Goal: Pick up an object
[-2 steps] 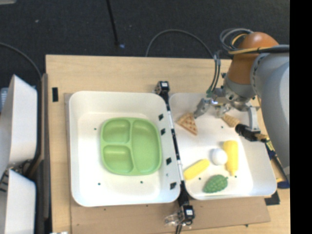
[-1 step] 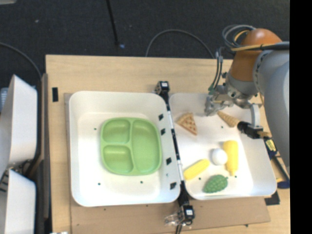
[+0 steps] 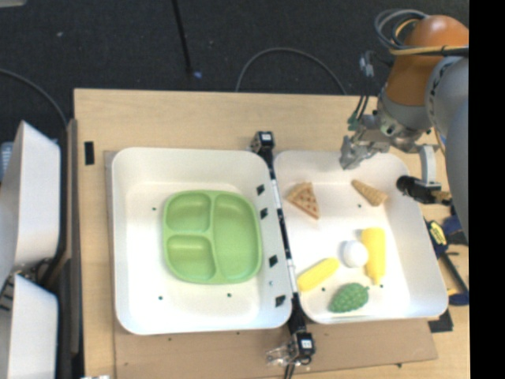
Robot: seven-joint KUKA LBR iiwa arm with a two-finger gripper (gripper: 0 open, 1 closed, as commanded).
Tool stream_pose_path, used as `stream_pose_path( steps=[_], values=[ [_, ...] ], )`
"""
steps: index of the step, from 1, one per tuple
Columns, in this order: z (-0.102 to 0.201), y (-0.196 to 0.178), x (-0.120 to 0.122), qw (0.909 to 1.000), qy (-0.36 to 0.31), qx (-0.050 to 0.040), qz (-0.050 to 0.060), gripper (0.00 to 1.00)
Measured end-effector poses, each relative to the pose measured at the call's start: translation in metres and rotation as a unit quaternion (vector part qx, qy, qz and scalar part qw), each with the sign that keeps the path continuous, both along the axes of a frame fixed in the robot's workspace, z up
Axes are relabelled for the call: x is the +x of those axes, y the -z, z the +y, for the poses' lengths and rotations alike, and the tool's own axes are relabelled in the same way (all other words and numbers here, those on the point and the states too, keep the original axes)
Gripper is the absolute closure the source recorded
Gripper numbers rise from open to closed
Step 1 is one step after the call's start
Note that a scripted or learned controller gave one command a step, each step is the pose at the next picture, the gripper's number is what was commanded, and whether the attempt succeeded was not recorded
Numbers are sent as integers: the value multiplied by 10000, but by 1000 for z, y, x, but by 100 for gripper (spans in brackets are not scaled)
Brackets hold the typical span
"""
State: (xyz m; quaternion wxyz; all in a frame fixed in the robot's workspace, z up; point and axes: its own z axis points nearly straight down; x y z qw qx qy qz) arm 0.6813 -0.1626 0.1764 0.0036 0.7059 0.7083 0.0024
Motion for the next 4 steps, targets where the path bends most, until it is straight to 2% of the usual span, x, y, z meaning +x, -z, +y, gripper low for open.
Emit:
stream_pose_path(
  steps=[1,2,4],
  values=[
    [1,-66,-1,10000,-9,-3,-5,100],
    [-1,-96,0,10000,-22,0,12,100],
    [85,-89,-37,10000,-7,9,41,100]
  ],
)
